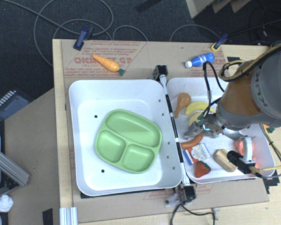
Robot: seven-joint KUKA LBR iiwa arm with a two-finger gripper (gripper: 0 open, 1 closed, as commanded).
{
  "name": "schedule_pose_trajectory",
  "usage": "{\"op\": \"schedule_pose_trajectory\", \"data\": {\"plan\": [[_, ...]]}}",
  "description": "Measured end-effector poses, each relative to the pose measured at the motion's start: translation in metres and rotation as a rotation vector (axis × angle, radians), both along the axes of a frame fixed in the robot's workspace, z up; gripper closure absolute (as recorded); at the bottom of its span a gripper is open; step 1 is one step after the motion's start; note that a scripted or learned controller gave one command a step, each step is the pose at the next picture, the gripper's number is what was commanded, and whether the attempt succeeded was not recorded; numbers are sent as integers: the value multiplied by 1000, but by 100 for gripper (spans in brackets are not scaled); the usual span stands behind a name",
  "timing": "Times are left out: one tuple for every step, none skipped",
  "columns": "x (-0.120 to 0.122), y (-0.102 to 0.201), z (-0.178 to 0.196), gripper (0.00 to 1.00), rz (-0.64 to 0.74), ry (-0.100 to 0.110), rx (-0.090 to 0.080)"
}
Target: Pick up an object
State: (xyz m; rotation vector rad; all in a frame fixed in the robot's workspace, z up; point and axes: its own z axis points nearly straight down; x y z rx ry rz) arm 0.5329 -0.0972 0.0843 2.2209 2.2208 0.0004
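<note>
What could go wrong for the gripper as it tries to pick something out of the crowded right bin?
1. The gripper sits low among packed items: a banana, a sausage and a strawberry lie close together, so it may nudge or catch two things at once.
2. It works near the wall of the right bin, which could block it.
3. The cable looping over the bin might snag.

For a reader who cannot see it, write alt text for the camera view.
A grey robot arm with an orange band reaches from the right into the right bin, its gripper low among toy foods: a banana, a strawberry and a sausage. The left bin holds a green divided tray; a toy carrot lies on the bench behind.
</note>
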Motion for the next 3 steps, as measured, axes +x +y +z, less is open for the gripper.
{"op": "schedule_pose_trajectory", "data": {"plan": [[0, 0, 10, 100, 0, -2, -1], [0, 0, 10, 0, 0, -1, -1], [122, -7, 1, 0, 1, 0, 0]]}}
